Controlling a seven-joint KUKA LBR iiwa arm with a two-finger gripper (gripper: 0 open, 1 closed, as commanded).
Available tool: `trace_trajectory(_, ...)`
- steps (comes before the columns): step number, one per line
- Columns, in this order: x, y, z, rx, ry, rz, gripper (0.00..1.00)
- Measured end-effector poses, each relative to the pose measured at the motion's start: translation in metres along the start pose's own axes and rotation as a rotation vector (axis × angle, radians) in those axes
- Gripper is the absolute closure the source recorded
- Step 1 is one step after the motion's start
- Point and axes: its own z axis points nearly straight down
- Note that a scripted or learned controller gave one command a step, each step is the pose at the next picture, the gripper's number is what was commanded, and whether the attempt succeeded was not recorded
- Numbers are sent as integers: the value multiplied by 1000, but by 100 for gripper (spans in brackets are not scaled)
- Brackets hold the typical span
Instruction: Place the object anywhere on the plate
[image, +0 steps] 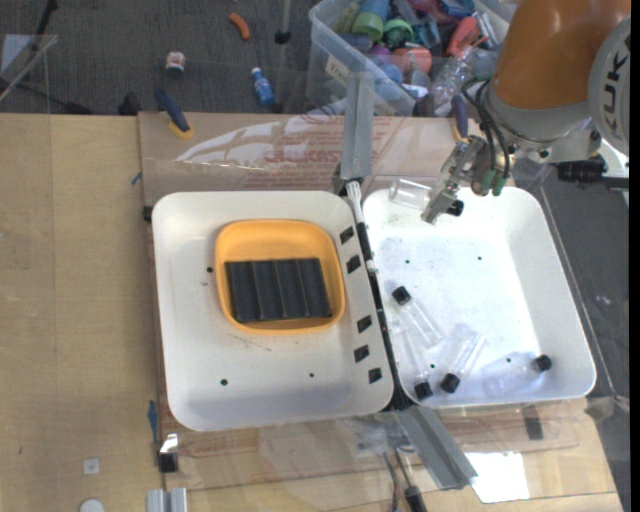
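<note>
An orange square plate (228, 250) lies in the left bin (190, 380). A dark ribbed rectangular block (278, 290) rests flat on the plate, filling most of its middle. My gripper (438, 208) hangs over the back edge of the right bin (560, 300), far right of the plate and pointing down to the left. Nothing shows in its grasp. Just left of it a clear plastic piece (405, 190) lies at the bin's back rim.
Several clear plastic vials with black caps (455, 350) lie scattered in the front half of the right bin. A grey metal divider (360, 250) runs between the bins. A tub of coloured items (400, 40) stands behind the bench.
</note>
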Motion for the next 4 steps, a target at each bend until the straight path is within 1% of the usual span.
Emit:
trace_trajectory(1,9,2,4,1,2,-55,100)
trace_trajectory(2,8,-5,-11,-2,-3,-62,100)
trace_trajectory(3,-8,-10,-15,-2,-5,-191,100)
trace_trajectory(4,-12,-17,-49,-2,-6,-381,100)
